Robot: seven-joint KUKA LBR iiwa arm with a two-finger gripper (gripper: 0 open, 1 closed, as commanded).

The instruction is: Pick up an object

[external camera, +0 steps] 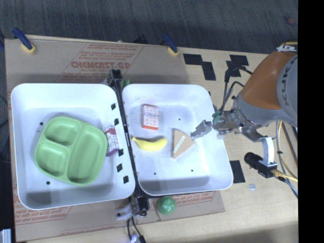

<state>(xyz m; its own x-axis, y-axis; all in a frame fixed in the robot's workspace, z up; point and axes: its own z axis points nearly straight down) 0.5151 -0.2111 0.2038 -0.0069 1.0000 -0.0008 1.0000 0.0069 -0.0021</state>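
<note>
1. The gripper (201, 129) is hanging at the right side of the right bin (167, 182), reaching in from the arm (266, 92). Whether the jaws are spread or pressed together I cannot tell; the tip is small and blurred here.

2. Nothing is showing between the jaws, so I am judging the pick as not yet made.

3. The cheese wedge (182, 143) is lying just beside the jaws, slightly below and to their left, its pointed end toward them. Being the closest thing, it is looking like the likely target.

4. The banana (150, 144) is lying farther left of the jaws, beyond the wedge, nearly touching it.

5. The small orange box (150, 117) is lying flat, well to the left of the jaws and a little above them.

6. Across the divider, far from the jaws, the green divided plate (71, 150) is resting in the left bin (30, 199), with a small packet (112, 140) at its near edge. These are likely sitting out of convenient reach for now.

7. A green ball (165, 205) is sitting outside the bins, below and left of the jaws.

8. The wedge's sloped faces are probably making a slip the main risk.
</note>
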